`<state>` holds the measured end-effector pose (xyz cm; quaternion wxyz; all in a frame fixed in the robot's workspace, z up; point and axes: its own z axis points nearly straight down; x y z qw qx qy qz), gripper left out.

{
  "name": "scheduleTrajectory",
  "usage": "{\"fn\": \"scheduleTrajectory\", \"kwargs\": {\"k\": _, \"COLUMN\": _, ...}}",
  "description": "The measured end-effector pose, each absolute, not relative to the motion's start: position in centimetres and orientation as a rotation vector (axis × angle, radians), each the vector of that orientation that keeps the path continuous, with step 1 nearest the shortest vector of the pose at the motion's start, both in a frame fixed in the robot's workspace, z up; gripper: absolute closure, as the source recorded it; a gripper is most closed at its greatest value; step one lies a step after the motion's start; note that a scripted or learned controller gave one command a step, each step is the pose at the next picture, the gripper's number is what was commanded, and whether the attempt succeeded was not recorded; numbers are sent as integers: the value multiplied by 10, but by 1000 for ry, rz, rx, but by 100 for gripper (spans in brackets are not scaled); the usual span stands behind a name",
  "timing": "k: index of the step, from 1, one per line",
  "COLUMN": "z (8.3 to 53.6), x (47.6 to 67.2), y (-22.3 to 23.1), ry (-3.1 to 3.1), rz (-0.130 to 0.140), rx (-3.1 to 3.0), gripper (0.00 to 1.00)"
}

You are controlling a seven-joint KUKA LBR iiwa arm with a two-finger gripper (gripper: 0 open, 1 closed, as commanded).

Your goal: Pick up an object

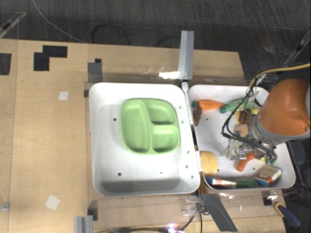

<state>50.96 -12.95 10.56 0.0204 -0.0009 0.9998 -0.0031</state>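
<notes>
Orange is the colour to watch: you are looking at a small orange piece [241,163] lying in the right bin [212,125], just below the gripper [239,154] and seemingly touching it. That piece is looking like the target, though the task names no particular object, so treat that as a guess. The gripper is hanging low over it, under the arm's orange band [287,108], and its metal parts are blurring into the cables, so you cannot tell whether the fingers are wide, narrow or closing on anything. Nothing is showing clearly between them, so I am judging the pick as not yet made: the reach into the bin is done, the grasp and the lift are still to come.

Working outward from the orange piece: a small box [268,174] is lying just to its right, a red and green marker [234,183] is resting below it along the bin's near wall, and a yellow ball [209,162] is sitting to its left. Farther above it, a carrot [212,105] is lying near the bin's far wall. Well to its left, the left bin [104,130] is holding a green divided tray [148,125].
</notes>
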Motion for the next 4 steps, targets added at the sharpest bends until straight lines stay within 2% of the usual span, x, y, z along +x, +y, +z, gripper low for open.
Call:
{"fn": "scheduleTrajectory", "kwargs": {"k": 1, "z": 233, "x": 538, "y": -84, "ry": 3117, "rz": -3, "rx": -123, "gripper": 100}}
{"fn": "scheduleTrajectory", "kwargs": {"k": 2, "z": 235, "x": 670, "y": -116, "ry": 3069, "rz": -2, "rx": -612, "gripper": 100}}
{"fn": "scheduleTrajectory", "kwargs": {"k": 3, "z": 243, "x": 670, "y": -208, "ry": 2865, "rz": -11, "rx": -1262, "gripper": 100}}
{"fn": "scheduleTrajectory", "kwargs": {"k": 4, "z": 189, "x": 639, "y": -204, "ry": 2628, "rz": -6, "rx": -1707, "gripper": 100}}
